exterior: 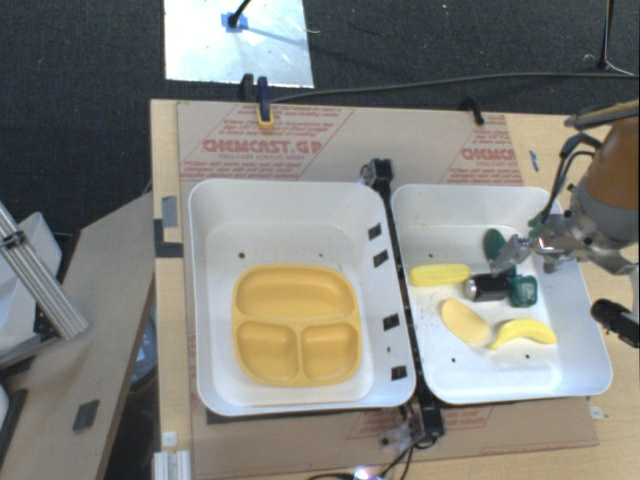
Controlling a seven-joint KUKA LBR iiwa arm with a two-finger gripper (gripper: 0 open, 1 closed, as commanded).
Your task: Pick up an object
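In the right shallow white bin (600,373), five small pieces, gathered toward the bin's middle and right side. Nearest the centre wall, a pale yellow oblong block (439,274), lying crosswise. Just right of it, a dark cylinder with a silvery end (487,287), touching a teal chunky plastic piece (523,290) at its right end. Above these, toward the far edge, a dark green rounded piece (495,241). Toward the near edge, a yellow oval slice (464,321) and, just beside it on the right, a yellow banana-shaped toy (524,334), curved and lying flat.

Over the bin's right edge, reaching in from the right, the grey arm with its orange band (612,173); at its tip the two-finger gripper (522,248), low over the far right part of the bin, just beside the dark green piece and above the teal one. Cannot tell its state, nor whether anything sits in it.

In the left shallow white bin (290,203), a yellow plastic divided tray with three compartments (297,323), flat near the middle, closer to the near edge.

Beneath both bins, a brown cardboard sheet with red lettering (330,138) on the bench.
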